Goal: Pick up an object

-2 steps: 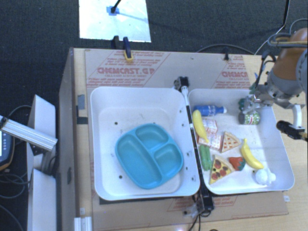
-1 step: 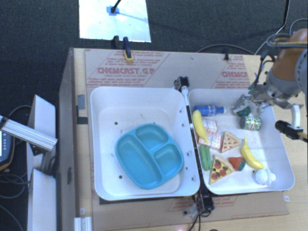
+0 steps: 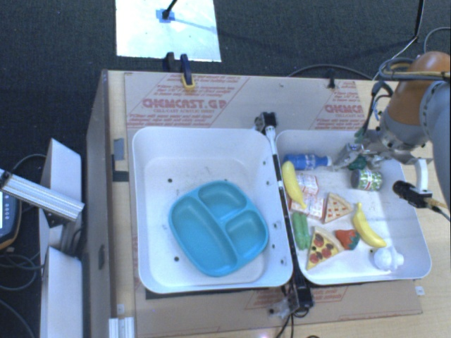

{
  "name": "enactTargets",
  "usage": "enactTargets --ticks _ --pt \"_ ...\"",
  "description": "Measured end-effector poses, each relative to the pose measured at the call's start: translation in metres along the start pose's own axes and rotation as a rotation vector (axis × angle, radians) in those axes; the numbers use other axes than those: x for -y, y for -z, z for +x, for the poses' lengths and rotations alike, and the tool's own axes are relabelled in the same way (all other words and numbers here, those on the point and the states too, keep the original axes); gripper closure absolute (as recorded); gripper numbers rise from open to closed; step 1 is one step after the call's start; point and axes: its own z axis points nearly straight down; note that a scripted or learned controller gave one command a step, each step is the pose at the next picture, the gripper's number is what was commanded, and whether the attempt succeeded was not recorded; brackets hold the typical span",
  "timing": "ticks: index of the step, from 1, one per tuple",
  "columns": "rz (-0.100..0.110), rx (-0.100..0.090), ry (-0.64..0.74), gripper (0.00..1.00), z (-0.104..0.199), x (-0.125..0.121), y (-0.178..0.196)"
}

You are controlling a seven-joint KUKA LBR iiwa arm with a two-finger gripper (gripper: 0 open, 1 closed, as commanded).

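- Two bins on the bench; the left bin (image 3: 151, 189) has just a blue divided plate (image 3: 218, 226) sitting in it, while the right bin (image 3: 416, 248) has all the stuff worth grabbing.
- The gripper (image 3: 363, 153) is down near the far edge of the right bin, right above a small green can (image 3: 367, 180) and beside a blue-capped bottle (image 3: 307, 162) lying on its side. Honestly can't tell how the jaws stand from this angle, too much cabling and blur, and I don't see anything pinched in there.
- My guess is the green can is the closest target. It looks tipped over, so it'll probably roll if nudged. Likely rigid, light and a bit slick, so I'd grip across the round body near the middle, not the ends.
- The bottle's the other option: also round, also a roller, lying along the far edge.
- Along the bin's left wall there's a yellow banana (image 3: 292, 185) and a green cucumber-looking thing (image 3: 301, 229). Both look like hard plastic toys, light, easy to pinch across the narrow width.
- The pizza slices (image 3: 335, 208) in the middle lie flat, so they look hard to get fingers under.
- A second banana (image 3: 368, 227) and a white lump (image 3: 385, 259) sit toward the near right corner.
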Motion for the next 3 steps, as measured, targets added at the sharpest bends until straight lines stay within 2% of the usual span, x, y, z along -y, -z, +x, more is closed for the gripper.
enactTargets --ticks 3 --pt "0.0 0.0 0.0 0.0 -0.0001 -0.0126 0.0011"
